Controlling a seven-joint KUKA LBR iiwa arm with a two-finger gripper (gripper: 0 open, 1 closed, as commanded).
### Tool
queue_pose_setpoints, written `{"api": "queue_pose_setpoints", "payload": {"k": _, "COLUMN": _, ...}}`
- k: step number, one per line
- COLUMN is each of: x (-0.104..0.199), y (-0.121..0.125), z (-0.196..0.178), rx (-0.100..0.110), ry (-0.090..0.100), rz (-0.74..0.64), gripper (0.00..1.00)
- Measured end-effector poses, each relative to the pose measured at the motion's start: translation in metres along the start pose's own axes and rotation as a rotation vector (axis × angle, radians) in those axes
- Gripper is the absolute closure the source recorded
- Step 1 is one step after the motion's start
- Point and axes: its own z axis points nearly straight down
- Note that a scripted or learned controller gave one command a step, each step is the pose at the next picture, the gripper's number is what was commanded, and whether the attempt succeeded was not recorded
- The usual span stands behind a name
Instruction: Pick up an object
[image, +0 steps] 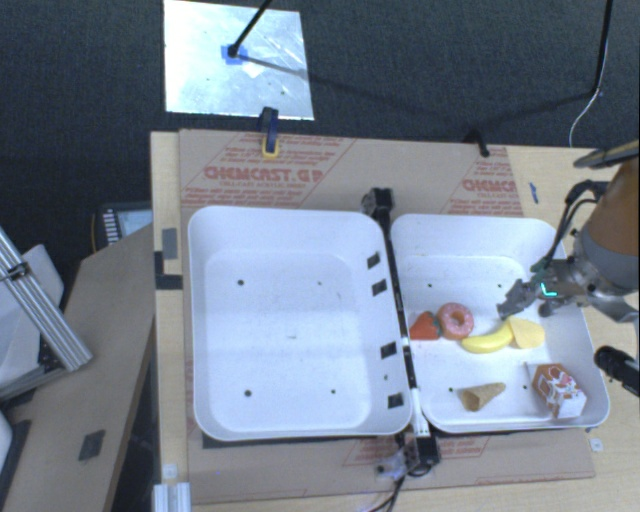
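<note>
The right bin (470, 235) holds several small objects: a red strawberry-like piece (425, 326), a pink donut (456, 319), a yellow banana (487, 342), a pale yellow chunk (527, 333), a tan cone (481, 396) and a red-and-white box (557, 389). My gripper (528, 297) hangs at the bin's right side, just above the pale yellow chunk and to the right of the donut. Nothing shows between its fingers.
The left bin (290, 325) lies beside the right one, with a black clip strip (392, 300) along their shared edge. Both rest on a cardboard sheet (330, 165). A black cable (420, 105) crosses the dark floor behind.
</note>
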Motion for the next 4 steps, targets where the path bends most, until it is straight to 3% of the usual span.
{"api": "queue_pose_setpoints", "payload": {"k": 1, "x": 0.0, "y": 0.001, "z": -0.011, "rx": -0.003, "ry": -0.001, "rz": -0.003, "gripper": 1.0}}
{"api": "queue_pose_setpoints", "payload": {"k": 2, "x": -0.034, "y": -0.038, "z": -0.007, "rx": 0.001, "ry": -0.002, "rz": 0.003, "gripper": 1.0}}
{"api": "queue_pose_setpoints", "payload": {"k": 3, "x": -0.053, "y": -0.036, "z": -0.036, "rx": -0.003, "ry": -0.002, "rz": 0.001, "gripper": 1.0}}
{"api": "queue_pose_setpoints", "payload": {"k": 4, "x": -0.012, "y": -0.035, "z": -0.024, "rx": 0.0, "ry": 0.001, "rz": -0.007, "gripper": 1.0}}
